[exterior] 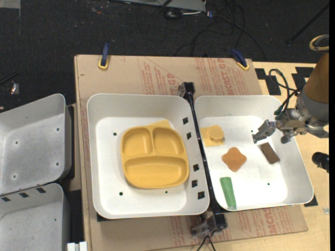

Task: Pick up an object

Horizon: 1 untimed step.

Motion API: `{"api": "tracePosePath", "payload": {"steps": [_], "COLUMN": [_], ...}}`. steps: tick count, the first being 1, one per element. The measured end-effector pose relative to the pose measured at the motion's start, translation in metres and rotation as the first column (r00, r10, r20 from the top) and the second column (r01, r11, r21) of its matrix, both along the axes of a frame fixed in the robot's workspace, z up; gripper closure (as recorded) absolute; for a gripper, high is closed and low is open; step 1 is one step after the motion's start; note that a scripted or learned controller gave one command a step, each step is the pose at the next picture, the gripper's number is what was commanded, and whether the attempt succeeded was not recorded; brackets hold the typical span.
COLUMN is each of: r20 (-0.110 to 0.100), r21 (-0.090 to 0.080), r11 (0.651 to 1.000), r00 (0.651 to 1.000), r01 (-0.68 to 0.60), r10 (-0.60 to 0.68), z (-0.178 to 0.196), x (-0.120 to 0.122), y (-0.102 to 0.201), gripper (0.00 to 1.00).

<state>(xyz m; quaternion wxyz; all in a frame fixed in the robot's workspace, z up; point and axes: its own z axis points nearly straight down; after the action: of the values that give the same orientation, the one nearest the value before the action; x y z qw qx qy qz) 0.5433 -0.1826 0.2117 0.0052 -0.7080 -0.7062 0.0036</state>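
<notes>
Two bins sitting on the table (pixel 157 69). Left bin (pixel 99 140): one yellow tray (pixel 155 158). Right bin (pixel 293 187): one yellow block (pixel 213 135), one orange piece (pixel 234 159), one green tube (pixel 227 192), one brown bar (pixel 269 152). My pincer (pixel 275 132) is hovering spread apart, gripping nothing, at the bar's twelve o'clock.

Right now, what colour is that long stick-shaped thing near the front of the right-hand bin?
The stick is green, plain with no pattern, seen best in the overhead camera view.
</notes>
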Motion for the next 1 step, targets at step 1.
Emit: {"api": "tracePosePath", "payload": {"steps": [1], "r20": [0.012], "r21": [-0.003], "r11": [1.000], "r00": [1.000], "r01": [-0.003], "r10": [0.003], "z": [0.0067], "x": [0.0030], "y": [0.0005], "gripper": [0.00]}}
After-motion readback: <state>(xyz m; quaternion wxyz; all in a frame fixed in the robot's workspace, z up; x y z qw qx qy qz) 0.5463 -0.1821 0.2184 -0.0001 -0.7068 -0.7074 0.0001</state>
